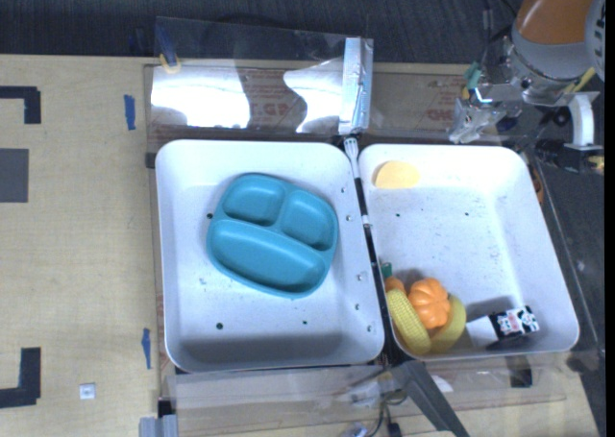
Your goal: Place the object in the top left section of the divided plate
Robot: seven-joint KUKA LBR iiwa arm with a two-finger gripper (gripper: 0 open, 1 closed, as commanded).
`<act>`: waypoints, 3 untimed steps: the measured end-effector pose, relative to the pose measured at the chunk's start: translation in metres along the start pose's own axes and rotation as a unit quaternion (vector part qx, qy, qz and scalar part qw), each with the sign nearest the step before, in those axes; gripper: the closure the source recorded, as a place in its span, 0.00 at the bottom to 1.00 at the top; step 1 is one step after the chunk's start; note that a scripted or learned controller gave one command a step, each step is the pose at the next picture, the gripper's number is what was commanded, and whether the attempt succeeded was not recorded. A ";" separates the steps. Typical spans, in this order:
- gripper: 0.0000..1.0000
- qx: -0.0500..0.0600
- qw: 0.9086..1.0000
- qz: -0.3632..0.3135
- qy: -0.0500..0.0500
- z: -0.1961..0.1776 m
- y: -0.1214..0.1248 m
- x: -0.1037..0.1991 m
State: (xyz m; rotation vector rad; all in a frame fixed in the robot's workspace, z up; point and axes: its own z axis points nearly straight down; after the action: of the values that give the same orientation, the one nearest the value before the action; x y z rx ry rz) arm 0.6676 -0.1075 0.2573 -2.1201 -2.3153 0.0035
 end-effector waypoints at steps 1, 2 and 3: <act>0.00 0.000 1.000 0.000 0.000 0.000 0.000 0.000; 0.00 0.003 0.998 -0.061 0.001 0.108 -0.055 0.020; 0.00 0.000 0.988 -0.153 0.001 0.075 -0.151 0.127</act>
State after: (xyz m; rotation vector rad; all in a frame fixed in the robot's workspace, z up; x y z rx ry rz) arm 0.5062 0.0058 0.1832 -1.7396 -2.6103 0.0012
